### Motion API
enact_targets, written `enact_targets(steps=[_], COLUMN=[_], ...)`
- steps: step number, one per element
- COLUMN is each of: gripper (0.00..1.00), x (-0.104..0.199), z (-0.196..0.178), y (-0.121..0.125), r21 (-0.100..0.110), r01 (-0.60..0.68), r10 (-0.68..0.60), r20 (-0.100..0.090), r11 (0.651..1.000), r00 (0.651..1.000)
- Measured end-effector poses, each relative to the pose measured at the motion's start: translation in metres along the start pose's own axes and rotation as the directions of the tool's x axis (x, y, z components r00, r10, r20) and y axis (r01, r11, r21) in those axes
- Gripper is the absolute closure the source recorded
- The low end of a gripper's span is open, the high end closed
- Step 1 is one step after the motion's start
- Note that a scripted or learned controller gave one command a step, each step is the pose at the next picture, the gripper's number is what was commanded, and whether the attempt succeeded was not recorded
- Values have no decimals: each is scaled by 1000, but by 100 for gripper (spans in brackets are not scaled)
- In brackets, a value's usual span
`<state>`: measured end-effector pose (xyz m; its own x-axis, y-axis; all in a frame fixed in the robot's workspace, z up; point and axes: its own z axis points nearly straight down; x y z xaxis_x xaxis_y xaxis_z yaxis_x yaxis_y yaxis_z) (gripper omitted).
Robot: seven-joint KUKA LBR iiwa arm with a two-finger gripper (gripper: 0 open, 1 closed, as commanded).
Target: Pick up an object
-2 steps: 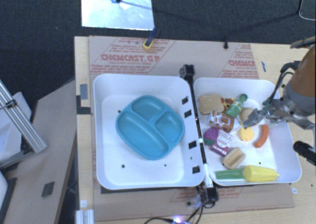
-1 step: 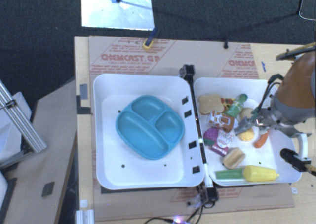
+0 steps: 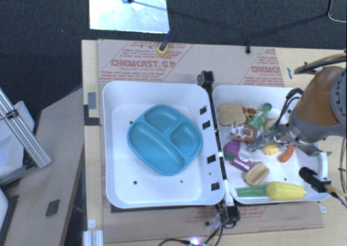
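I see open floor in the left bin [image 3: 116, 131] around the blue tray [image 3: 164, 139]; the right bin [image 3: 227, 104] is crowded with toys [image 3: 246, 131], the arm [image 3: 322, 107] over its right side.

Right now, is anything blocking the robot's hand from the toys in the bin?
Nothing visible does. The gripper hangs low in the right bin, right among the toys: a carrot just beside it, a purple piece and a snack packet on the other side.

This looks like a robot lab: a big grey and orange robot arm [image 3: 325, 104] leans over two flat white plastic bins [image 3: 116, 147] (one full of toy food), with loose wires [image 3: 217, 223] below.
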<state>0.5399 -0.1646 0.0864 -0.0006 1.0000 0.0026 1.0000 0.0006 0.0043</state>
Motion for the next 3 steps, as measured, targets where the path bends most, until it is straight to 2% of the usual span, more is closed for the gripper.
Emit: enact_targets(steps=[1,3], gripper=[100,100], x=[-1,3], z=[-10,-105], y=[0,-12], r21=[-1,-2], r01=[-1,3], r10=[1,-3], r20=[4,4], r11=[1000,1000], r00=[1000,1000])
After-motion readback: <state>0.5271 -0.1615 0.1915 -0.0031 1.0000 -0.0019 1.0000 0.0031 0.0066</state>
